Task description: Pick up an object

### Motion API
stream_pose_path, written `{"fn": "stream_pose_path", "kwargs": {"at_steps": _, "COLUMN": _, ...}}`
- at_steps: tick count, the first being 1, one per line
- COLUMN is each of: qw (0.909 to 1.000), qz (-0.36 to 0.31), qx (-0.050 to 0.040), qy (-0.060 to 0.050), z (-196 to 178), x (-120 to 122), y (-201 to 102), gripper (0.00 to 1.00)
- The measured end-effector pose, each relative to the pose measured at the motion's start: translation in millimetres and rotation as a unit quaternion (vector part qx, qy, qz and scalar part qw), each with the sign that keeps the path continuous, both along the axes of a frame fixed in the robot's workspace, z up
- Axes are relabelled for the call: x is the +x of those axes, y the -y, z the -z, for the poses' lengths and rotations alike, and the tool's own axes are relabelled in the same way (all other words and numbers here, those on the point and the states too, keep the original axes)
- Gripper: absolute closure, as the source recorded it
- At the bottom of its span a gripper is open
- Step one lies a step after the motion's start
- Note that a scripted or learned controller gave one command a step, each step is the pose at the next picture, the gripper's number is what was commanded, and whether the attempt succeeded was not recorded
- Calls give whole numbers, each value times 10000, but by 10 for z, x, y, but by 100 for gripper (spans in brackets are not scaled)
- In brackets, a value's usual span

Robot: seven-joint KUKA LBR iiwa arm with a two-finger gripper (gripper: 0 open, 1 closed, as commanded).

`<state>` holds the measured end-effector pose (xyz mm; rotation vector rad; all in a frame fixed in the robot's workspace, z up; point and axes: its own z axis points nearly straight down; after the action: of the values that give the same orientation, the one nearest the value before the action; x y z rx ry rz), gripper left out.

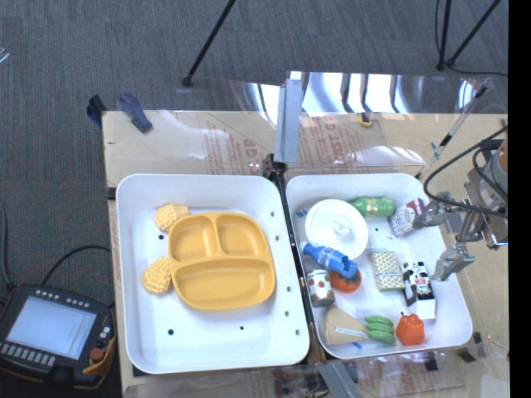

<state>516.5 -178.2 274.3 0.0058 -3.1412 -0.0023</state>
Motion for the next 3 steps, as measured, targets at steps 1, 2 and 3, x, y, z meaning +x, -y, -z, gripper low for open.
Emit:
{"fn": "stream_pose_path", "kwargs": {"at_steps": 1, "qw": 9956, "qz": 932, "qx": 9, "qy": -47, "z": 1122, "x": -65, "y": 64, "gripper": 0}}
{"fn": "stream_pose_path", "kwargs": {"at_steps": 2, "qw": 9891, "qz": 1472, "qx": 8, "qy": -33, "z": 1899, "x": 43, "y": -526, "gripper": 0}}
{"fn": "stream_pose_path", "kwargs": {"at_steps": 3, "qw": 9921, "qz": 1252, "qx": 1, "qy": -14, "z": 1876, "x": -14, "y": -978, "gripper": 0}}
